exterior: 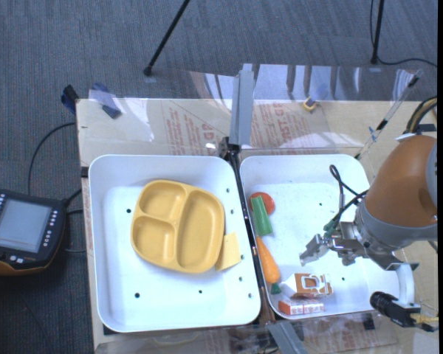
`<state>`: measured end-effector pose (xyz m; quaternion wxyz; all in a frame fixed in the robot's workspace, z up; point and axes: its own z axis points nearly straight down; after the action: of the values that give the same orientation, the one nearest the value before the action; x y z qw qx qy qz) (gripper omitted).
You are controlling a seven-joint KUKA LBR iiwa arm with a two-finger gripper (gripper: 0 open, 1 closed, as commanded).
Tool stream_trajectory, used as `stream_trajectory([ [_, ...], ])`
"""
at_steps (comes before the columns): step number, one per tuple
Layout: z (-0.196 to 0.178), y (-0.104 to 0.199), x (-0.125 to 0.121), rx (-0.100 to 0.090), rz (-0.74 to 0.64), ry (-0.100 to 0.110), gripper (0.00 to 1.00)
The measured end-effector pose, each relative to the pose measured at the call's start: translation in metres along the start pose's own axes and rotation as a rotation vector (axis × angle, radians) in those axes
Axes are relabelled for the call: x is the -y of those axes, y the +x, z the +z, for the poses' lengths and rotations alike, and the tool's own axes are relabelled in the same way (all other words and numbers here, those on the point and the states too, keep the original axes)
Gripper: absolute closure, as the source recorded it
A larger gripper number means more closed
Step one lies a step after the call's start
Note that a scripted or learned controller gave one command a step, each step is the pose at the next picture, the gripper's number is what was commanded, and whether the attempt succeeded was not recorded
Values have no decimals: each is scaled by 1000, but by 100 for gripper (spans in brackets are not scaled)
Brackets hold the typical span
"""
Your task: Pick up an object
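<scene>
My gripper (326,248) hangs over the right bin (303,169), near its front right part, below the arm's orange band. Just in front of it lies a small orange-and-white box (312,285), with a flat red-and-white packet (301,308) at the bin's front wall. Along the bin's left side lie a green stick (261,216) partly over a red round piece (266,201), and an orange carrot (266,261). I see nothing held in the gripper.
The left bin (111,198) holds a yellow divided plate (179,226) and a pale yellow flat wedge (231,251) against its right side. A grey post (241,113) stands behind the divider between the bins. A handheld control pendant (21,231) lies off the bench's left.
</scene>
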<state>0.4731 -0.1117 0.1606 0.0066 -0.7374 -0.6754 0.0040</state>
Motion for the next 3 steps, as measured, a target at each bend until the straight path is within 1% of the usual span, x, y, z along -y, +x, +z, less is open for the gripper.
stream_trajectory([
  [1, 75, 19, -1, 4, 11, -11, 0],
  [2, -28, 56, -27, 3, -219, -15, 0],
  [3, -25, 97, -22, 3, -97, -10, 0],
])
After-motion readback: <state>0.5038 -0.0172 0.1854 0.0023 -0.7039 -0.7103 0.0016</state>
